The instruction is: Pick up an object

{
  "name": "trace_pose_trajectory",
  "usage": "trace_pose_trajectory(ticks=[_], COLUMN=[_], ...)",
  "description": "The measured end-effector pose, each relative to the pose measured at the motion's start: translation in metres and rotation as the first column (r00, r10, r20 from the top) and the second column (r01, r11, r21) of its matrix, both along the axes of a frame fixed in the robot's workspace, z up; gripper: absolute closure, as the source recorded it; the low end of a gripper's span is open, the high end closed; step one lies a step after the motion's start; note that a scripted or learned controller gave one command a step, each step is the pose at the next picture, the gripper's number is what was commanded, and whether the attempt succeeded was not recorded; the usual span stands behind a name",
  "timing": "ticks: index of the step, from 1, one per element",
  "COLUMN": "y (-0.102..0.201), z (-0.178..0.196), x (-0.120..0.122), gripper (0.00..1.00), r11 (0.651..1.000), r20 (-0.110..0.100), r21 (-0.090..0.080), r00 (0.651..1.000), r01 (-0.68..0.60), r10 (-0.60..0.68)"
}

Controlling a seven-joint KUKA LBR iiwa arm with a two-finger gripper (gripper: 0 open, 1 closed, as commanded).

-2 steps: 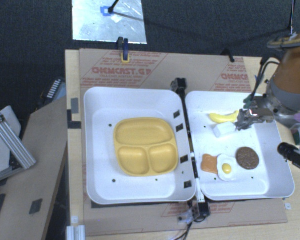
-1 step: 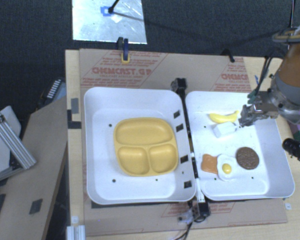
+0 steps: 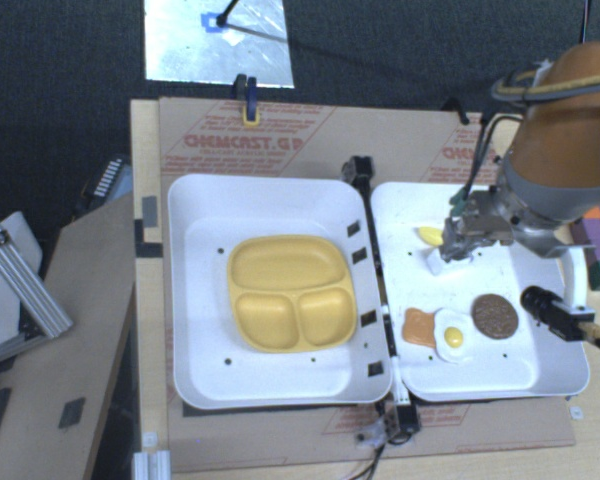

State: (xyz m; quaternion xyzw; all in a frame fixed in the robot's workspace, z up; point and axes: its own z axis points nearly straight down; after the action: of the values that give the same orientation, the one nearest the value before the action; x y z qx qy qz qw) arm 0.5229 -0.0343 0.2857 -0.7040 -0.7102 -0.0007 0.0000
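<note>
As the end effector [image 3: 458,240] hung low in the right white bin [image 3: 555,373], its opening impossible to judge, a small yellow banana-like piece [image 3: 430,235] lay just left of it.

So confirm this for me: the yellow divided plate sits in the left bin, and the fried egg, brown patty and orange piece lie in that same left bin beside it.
Not quite. The camera view shows the yellow divided plate in the left bin, but the fried egg, brown patty and orange piece lie in the right bin, near its front edge.
</note>
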Motion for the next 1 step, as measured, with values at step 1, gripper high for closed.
trace_pose_trajectory(ticks=[1], y=[0.0489], z=[-0.0068], x=[0.0066], gripper=[1.00], r11=[1.000], r20=[0.001], r21=[0.000], r00=[1.000], r01=[0.001], r10=[-0.001])
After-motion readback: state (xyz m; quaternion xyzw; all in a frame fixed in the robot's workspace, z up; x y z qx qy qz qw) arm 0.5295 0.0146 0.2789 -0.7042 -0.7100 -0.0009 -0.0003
